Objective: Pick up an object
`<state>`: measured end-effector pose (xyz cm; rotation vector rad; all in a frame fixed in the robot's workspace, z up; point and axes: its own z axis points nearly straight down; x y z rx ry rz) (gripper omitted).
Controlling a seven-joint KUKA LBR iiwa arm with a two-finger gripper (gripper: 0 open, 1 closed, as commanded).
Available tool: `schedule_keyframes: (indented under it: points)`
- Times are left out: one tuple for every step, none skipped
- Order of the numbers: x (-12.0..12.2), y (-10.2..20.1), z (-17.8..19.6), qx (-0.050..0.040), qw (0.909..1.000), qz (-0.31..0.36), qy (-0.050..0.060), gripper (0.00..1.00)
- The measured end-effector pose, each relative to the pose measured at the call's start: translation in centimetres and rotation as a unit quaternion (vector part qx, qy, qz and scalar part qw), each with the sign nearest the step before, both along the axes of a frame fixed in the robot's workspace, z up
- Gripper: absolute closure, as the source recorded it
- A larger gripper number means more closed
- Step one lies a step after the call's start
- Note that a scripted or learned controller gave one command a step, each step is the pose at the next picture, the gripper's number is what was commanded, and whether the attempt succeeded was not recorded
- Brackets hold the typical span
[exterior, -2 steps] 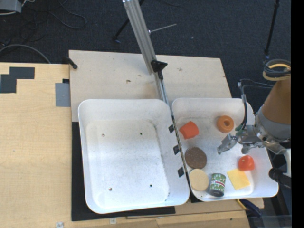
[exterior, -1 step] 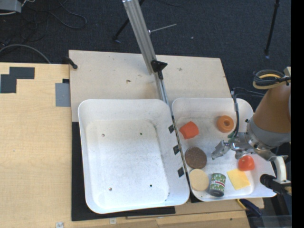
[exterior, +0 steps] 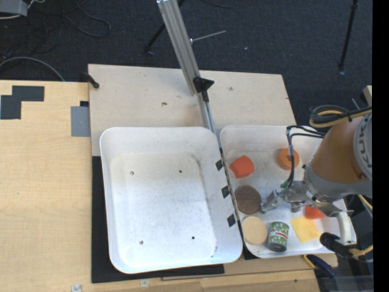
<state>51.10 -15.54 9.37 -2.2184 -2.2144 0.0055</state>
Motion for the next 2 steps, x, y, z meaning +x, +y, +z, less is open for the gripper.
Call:
schedule_keyframes:
  points:
    - [0.0, -0.2, 1.2, -0.0003, 1.0000, -0.003, -0.001, 1.00]
    - [0.7, -0.9, 5.9, -0.0016, 1.0000, -0.001, -0.005, 1.00]
